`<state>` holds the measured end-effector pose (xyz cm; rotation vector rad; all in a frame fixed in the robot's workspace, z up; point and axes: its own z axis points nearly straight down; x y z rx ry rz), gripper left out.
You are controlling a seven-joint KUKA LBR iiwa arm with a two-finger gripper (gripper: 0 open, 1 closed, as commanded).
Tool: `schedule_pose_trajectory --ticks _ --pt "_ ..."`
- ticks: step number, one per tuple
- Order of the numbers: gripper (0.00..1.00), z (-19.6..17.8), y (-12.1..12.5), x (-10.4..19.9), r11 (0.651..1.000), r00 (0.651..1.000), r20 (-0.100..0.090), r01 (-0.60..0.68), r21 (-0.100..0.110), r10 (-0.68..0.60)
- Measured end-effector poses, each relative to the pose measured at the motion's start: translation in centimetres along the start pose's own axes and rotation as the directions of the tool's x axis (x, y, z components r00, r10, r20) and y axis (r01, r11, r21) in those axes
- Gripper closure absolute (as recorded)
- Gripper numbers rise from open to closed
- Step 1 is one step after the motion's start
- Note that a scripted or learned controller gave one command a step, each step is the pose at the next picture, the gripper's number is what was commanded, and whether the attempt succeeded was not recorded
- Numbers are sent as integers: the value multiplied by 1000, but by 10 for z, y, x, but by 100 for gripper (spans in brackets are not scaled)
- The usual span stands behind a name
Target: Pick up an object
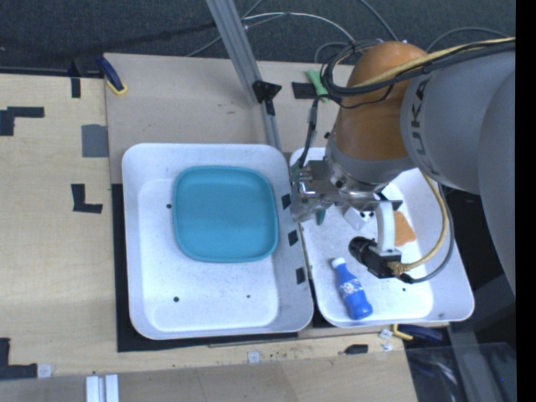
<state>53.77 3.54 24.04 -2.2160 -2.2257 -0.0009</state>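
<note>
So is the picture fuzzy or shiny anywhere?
In the camera view, the whole picture is a little soft and grainy; the small blue plastic bottle with a white cap has a blurry label; the rounded teal plastic plate looks evenly lit without strong glare; the orange arm band shows a soft shine.

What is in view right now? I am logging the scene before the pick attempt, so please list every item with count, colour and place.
Plate: one, teal, lying in the left bin.
Bottle: one, blue with a white cap, lying in the right bin near its front edge.
Orange object: one, partly hidden behind the arm in the right bin; type unclear.
Left bin: one, white.
Right bin: one, white.
Arm: one, grey with an orange band, over the right bin.
Gripper: one, above the divide between the bins.
</note>
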Motion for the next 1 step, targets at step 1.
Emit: schedule_pose_trajectory --ticks 1 --pt "100 9 -33 45 1000 1000 1 -1 1 1"
